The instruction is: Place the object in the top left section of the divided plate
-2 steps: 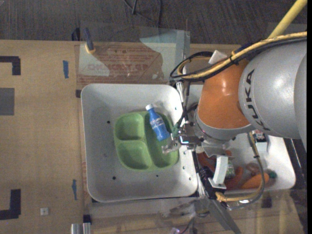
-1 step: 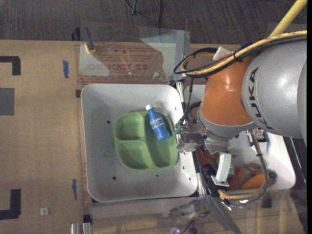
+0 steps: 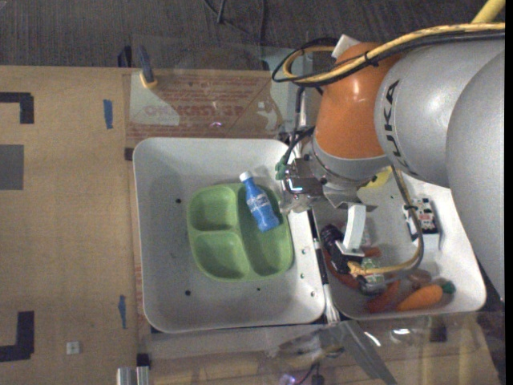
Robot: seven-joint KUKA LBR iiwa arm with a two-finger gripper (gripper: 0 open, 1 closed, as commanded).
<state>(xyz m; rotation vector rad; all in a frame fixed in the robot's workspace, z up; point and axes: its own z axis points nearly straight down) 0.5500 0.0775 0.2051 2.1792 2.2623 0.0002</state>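
Camera view: jaws' spread unclear, just beside blue bottle [image 3: 258, 204] on green plate [image 3: 232, 251].

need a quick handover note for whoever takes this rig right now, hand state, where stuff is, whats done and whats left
Hand: at the left bin's right edge, beside the plate; grip state unreadable.
Small blue plastic bottle: lying tilted on the green divided plate, across the ridge near its upper right.
Plate sits in the left white bin.
Done: bottle is on the plate.
Left: check that it sits in the top left section; the placement looks uncertain.
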